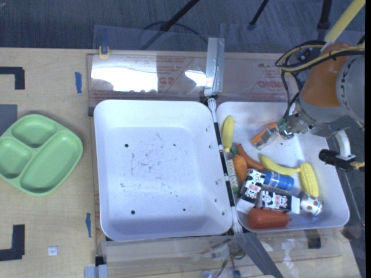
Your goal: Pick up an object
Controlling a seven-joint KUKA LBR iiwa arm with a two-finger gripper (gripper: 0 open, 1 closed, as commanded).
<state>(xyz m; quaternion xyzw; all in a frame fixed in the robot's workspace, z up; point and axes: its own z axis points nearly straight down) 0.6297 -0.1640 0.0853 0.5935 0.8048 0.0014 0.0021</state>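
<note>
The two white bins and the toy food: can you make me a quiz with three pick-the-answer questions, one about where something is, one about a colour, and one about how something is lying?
1. Where do the toys lie?
A. In the left bin
B. In the right bin
C. On the green plate

2. What colour is the divided plate on the bench?
A. Green
B. Red
C. Blue

3. How is the black-and-white cow-spotted carton placed?
A. Standing upright
B. Lying on its side among the other toys
C. Hanging from the gripper

Answers:
1 B: the banana, the corn cob and the rest all sit inside the right bin.
2 A: the divided plate, left of the left bin, is light green.
3 B: the cow-spotted carton lies flat near that bin's front, touching the red toy.
</note>
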